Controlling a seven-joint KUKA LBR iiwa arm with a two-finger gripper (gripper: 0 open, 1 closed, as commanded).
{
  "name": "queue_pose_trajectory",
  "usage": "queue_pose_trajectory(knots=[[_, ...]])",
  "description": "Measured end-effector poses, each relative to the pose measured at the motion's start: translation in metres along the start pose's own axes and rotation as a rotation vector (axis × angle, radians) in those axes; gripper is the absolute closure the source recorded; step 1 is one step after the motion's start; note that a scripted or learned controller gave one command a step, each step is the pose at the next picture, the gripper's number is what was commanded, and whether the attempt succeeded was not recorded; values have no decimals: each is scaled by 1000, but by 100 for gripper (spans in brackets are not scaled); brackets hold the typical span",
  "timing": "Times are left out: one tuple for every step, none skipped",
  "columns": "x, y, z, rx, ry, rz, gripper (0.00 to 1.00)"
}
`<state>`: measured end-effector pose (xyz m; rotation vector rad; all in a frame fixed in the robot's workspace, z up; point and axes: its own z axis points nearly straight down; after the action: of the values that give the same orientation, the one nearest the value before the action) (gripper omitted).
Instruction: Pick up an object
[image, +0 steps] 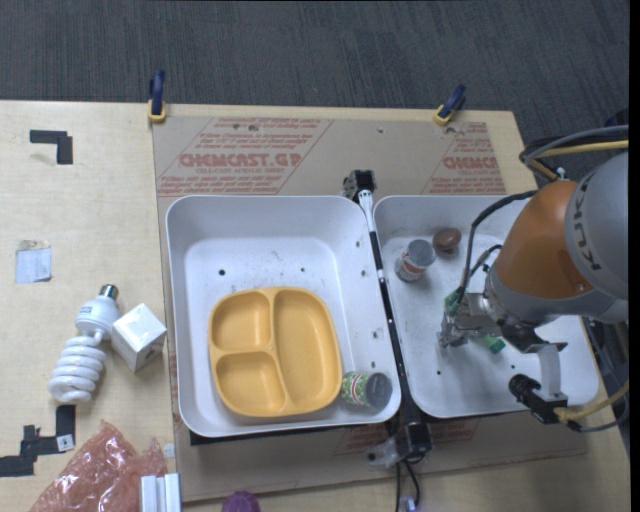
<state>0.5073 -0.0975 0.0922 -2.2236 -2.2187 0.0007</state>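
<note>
My gripper (452, 335) hangs low over the middle of the right bin (440, 385), pointing down at its white floor. Small green pieces (494, 343) show right beside the gripper; I cannot tell whether they are an object or part of the tool. A small white and red container (412, 260) lies at the back of the right bin, with a brown round object (446, 240) just behind it. In the left bin (190, 300) sit a yellow divided plate (274, 351) and a small green can (364, 389) on its side at the front right corner.
The grey arm with its orange band (545, 250) covers the right side of the right bin. A black divider rail (382, 290) runs between the bins. Outside on the left lie a spiral light bulb (82, 355), a white cube (139, 336) and a pink mesh bag (95, 470).
</note>
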Motion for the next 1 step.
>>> queue_pose_trajectory(knots=[[-20,71,-1,-2,-1,-4,0]])
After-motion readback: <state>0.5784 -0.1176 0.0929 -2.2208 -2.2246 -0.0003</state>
